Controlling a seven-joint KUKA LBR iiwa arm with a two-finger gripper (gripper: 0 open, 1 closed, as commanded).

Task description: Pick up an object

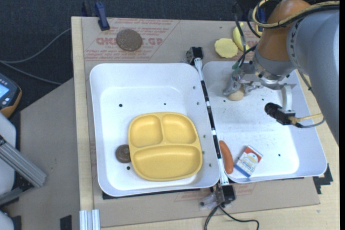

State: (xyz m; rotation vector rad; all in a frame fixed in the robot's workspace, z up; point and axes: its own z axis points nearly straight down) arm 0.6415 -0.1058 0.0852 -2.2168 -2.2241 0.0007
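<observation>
Since the task only asks for some object to be lifted, the likeliest target is the small pale lump [235, 96] lying in the far part of the right bin [302, 169], because the gripper [239, 85] hangs directly over it. Whether the jaws are open, closed or already pinching the lump cannot be told; the metal fingers and the lump run together from this angle. It looks rounded, matte and cream-coloured, possibly a bit of toy food, and small enough to slip out of a grip.

Well back from the jaws, toward the near rim of the same bin, lie an orange sausage-shaped piece [226, 157], smooth and slender against the dividing wall, and just beside it a small printed carton [248, 161], flat-faced and boxy. Beyond the jaws, outside the bin on the cardboard, sits a yellow crinkled disc [226, 48].

Across the divider, in the left bin [102, 94], rests a yellow sectioned plate [163, 145], glossy plastic with three wells, and touching its edge a brown round piece [123, 154].
</observation>
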